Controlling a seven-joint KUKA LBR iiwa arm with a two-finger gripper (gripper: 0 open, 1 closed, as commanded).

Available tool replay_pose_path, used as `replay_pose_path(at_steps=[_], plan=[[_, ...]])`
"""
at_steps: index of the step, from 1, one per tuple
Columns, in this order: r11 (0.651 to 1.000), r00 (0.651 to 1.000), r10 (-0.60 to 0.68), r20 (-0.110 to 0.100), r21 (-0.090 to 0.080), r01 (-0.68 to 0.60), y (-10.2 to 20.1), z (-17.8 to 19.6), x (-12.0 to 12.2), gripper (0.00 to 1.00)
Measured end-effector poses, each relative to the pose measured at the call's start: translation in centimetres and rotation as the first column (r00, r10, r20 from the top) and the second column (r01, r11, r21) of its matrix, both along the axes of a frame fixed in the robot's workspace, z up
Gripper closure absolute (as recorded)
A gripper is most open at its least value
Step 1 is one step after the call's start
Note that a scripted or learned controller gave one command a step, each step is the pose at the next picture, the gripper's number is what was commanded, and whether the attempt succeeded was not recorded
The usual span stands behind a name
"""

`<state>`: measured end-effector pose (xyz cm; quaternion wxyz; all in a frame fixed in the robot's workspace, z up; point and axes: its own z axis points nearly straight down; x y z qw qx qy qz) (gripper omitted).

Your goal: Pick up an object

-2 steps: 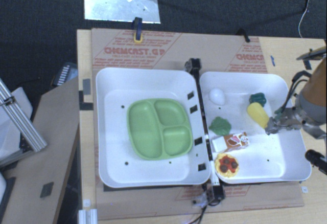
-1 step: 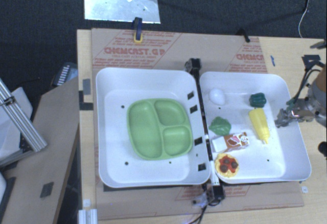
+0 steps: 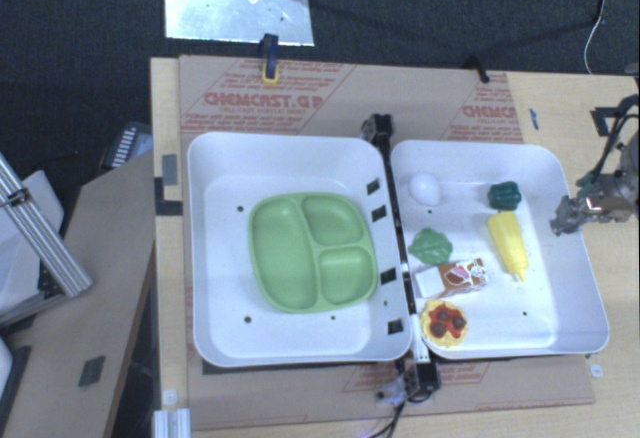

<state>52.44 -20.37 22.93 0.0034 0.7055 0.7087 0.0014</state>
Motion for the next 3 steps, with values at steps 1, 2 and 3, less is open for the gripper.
replay_pose_path(at_steps=[1, 2, 3], plan=[[1.000, 1.000, 0.006, -0.003, 0.004, -0.006, 5.6, 0.9, 1.8, 1.00], [1.000, 1.000, 0.005, -0.004, 0.004, -0.005, 10.7, -0.1, 3.7, 1.00], [1.000, 1.000, 0.006, -0.003, 0.004, -0.006, 15.6, -0.3, 5.6, 1.00]])
